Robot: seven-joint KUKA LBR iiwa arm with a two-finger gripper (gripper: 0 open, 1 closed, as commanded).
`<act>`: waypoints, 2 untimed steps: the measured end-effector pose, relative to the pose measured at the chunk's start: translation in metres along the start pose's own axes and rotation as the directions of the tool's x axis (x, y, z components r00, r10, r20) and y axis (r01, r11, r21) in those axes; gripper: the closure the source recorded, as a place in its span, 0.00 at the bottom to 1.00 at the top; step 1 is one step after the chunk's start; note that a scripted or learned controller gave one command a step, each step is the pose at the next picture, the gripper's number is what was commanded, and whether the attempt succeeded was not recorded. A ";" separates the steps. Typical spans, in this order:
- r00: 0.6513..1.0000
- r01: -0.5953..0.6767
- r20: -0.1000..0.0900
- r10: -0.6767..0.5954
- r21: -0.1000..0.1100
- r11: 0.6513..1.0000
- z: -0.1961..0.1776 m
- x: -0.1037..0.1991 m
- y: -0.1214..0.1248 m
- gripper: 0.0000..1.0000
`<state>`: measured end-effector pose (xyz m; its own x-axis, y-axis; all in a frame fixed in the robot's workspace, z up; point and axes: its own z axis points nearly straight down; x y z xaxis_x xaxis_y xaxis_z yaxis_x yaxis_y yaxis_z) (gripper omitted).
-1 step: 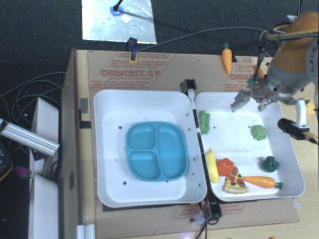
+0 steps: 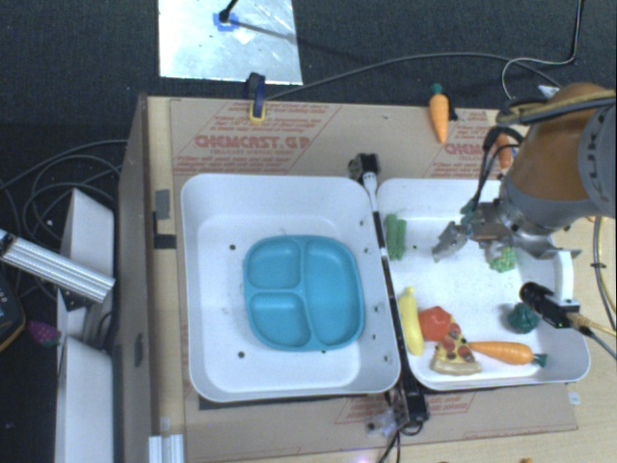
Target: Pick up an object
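Your grey two-finger gripper hovers low over right shallow white bin, fingers spread, grasping nothing. Nearest candidate: small green leafy toy just beside wrist, likely target.

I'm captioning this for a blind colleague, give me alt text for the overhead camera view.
A grey and orange robot arm reaches from the right, its hand over the right bin, which holds toy food: a banana, a pizza slice and a carrot. The left bin holds a blue divided plate.
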<state>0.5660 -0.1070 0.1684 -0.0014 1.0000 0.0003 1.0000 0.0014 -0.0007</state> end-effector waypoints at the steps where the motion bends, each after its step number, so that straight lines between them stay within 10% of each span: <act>1: 1.000 0.000 0.000 0.000 0.000 1.000 0.051 0.017 -0.035 0.00; 2: 1.000 0.001 0.002 -0.001 -0.006 1.000 0.001 -0.026 0.026 0.00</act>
<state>0.5924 -0.1326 0.1671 -0.0024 1.0000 -0.0022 1.0000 0.0024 0.0051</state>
